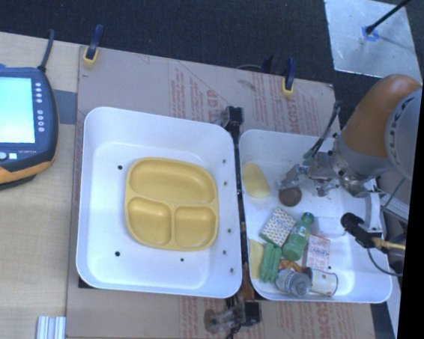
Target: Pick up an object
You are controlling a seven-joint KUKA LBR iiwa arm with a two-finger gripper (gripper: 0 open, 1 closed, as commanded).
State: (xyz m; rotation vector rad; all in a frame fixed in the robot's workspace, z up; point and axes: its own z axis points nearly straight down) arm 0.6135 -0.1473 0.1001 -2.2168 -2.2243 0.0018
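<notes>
My gripper hangs over the upper middle of the right bin, under the grey and orange arm. Just below and left of it lies a small brown round object, close to the gripper; whether they touch is unclear. A pale yellow oval piece rests at the bin's left wall. Lower down lie a checkered packet, a green bottle, a green flat piece, a red-and-white packet, a metal can and a white cup.
The left bin holds a yellow divided tray. A handheld control pendant lies on the bench at far left. Clamps hold the cardboard sheet at the back edge.
</notes>
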